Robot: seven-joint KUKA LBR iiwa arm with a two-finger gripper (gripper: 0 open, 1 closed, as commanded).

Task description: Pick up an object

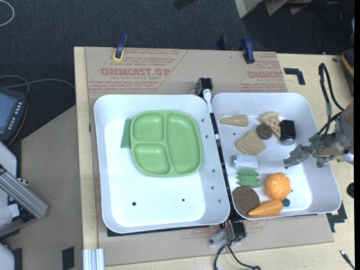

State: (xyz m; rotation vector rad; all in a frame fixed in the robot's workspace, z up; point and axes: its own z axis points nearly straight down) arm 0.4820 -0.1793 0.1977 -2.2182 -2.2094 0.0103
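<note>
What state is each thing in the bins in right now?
Green tray: flat, nothing on it, left bin.
Orange: resting beside carrot, right bin.
Dark cookie: flat, near corner.
Black block: loose on the floor.
Pincer: over the right bin, holding nothing.

The arm (346,145) is cut off by the right edge, so just the wrist end gets seen. The gripper (295,157) is too small and blurry for the fingers to be made out. Part of the right bin's (315,198) wall is covered by the arm. The carrot's (265,208) tip end overlaps the brown disc (245,198), and something dark green (286,202) is mostly hidden behind the orange (278,185). A green flap (125,134) is tucked half under the tray (166,143). The print on the cardboard (135,71) can only partly be read. A screen (11,114) is clipped at the left edge.
</note>
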